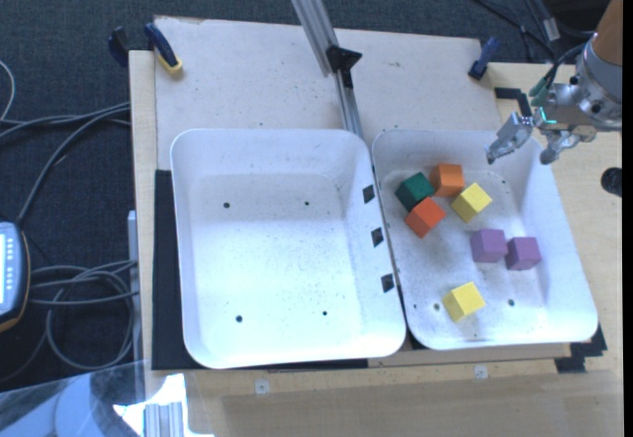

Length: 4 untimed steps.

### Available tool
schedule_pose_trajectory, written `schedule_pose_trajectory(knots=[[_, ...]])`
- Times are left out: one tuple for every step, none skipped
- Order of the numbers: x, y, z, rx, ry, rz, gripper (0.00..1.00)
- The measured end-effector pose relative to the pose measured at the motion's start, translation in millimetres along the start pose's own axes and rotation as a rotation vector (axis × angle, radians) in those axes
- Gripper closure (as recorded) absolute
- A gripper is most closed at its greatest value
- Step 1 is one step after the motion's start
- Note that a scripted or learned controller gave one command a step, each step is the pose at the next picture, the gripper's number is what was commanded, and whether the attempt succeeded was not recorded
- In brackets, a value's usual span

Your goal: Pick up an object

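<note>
Hand (pixel 526 141): fingers spread apart, nothing between them, over the right bin's (pixel 569 267) far right corner.
Blocks: green (pixel 414 189), two orange (pixel 449 178) (pixel 426 217), two yellow (pixel 472 201) (pixel 463 301), two purple (pixel 487 245) (pixel 523 252), all lying in the right bin.
Left bin (pixel 198 326): beside it on the counter (pixel 247 69).
Writing: none legible.

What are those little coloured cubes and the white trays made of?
The cubes, such as the green cube and the lower yellow cube, look like matte foam or painted wood: flat colour, no shine. The right bin and left bin look like thin moulded plastic, with rounded corners and scuffs.
</note>
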State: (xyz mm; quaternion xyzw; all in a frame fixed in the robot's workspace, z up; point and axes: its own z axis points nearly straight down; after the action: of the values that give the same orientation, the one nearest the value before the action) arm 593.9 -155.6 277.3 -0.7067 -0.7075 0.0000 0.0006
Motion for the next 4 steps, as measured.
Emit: schedule_pose_trajectory(knots=[[0, 9, 48, 0.005, 0.0, 0.001, 0.0], [-2, 10, 91, 0.005, 0.0, 0.001, 0.0], [4, 9, 135, 0.005, 0.001, 0.001, 0.0], [3, 11, 120, -0.004, -0.001, 0.0, 1.0]])
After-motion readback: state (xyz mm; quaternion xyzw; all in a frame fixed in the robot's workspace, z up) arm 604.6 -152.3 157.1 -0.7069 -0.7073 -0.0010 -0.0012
